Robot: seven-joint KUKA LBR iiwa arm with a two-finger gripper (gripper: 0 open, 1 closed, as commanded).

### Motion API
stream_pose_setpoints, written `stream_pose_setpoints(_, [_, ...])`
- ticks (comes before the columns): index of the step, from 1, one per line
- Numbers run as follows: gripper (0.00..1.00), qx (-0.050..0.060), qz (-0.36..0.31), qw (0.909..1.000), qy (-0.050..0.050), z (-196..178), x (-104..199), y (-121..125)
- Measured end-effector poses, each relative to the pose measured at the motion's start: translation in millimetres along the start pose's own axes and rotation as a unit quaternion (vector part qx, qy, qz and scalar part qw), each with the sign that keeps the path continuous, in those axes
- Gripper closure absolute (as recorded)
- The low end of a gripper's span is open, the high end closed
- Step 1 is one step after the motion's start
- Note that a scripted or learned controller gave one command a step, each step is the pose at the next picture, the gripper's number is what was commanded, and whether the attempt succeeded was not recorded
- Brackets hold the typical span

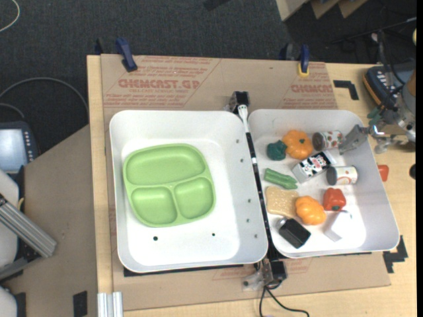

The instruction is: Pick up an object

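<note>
The gripper (357, 137) hangs at the right bin's (380, 226) upper right edge — whether it is apart or together, I cannot tell. Just left of it lies a small mug (328, 139) — white with red marks, tipped on its side.

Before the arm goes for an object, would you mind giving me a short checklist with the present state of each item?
1. Objects lie in the right bin: ok; orange pepper, red pepper and black block among them.
2. Gripper is over the right bin: ok, near its upper right corner.
3. Fingers open: cannot tell.
4. Nothing held yet: cannot tell.
5. Target stands apart from neighbours: not ok; the pieces crowd together.
6. Green tray lies in the left bin: ok.
</note>
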State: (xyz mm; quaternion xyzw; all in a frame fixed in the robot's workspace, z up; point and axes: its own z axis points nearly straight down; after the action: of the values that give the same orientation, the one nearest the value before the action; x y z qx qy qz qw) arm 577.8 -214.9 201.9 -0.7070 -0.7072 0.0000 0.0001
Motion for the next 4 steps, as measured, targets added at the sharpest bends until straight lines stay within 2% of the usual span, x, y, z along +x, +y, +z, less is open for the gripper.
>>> stream_pose_setpoints(1, [0.0,0.004,0.0,1.0,0.006,103.6,-5.3,-48.4])
stream_pose_setpoints(2, [0.0,-0.002,-0.003,1.0,-0.001,117.9,38.3,14.3])
stream_pose_setpoints(3, [1.0,-0.003,0.0,1.0,-0.001,105.4,35.5,13.0])
stream_pose_setpoints(4, [1.0,0.002,-0.003,1.0,0.0,80.4,113.6,33.2])
